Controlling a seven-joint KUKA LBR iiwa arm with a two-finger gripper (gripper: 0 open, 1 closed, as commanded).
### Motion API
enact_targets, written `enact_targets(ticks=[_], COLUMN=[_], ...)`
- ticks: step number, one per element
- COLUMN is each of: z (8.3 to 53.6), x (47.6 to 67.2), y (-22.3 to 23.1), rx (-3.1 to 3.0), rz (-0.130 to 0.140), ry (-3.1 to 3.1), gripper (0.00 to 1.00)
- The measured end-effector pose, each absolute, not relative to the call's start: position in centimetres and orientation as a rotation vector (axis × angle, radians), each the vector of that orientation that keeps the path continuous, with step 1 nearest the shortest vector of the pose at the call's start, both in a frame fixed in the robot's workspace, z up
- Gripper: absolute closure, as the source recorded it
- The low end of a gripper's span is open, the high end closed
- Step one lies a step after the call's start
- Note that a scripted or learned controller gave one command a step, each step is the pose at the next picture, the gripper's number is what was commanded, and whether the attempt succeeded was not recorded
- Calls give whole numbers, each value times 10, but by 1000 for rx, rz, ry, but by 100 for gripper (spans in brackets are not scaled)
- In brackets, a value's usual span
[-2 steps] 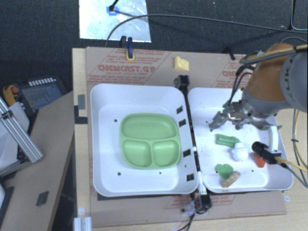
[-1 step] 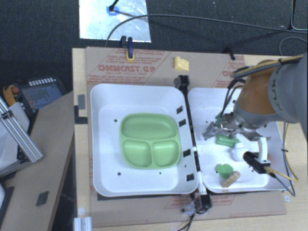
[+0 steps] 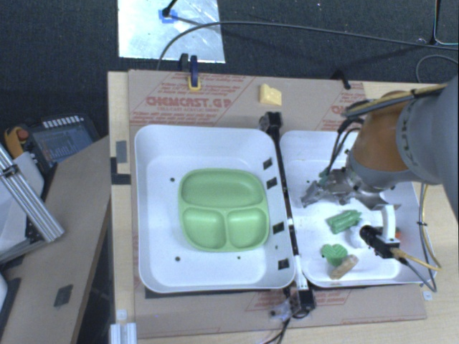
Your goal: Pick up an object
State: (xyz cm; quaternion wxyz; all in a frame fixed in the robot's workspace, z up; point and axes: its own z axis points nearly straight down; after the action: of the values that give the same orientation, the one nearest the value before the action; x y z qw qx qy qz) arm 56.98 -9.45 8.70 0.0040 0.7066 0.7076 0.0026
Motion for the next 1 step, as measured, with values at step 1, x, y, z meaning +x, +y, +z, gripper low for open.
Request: enact_targets(ticks=[1], z=[96], x=[568], y=[-94], rx=[2218], rz=[3], ry=[2220], gripper=[100])
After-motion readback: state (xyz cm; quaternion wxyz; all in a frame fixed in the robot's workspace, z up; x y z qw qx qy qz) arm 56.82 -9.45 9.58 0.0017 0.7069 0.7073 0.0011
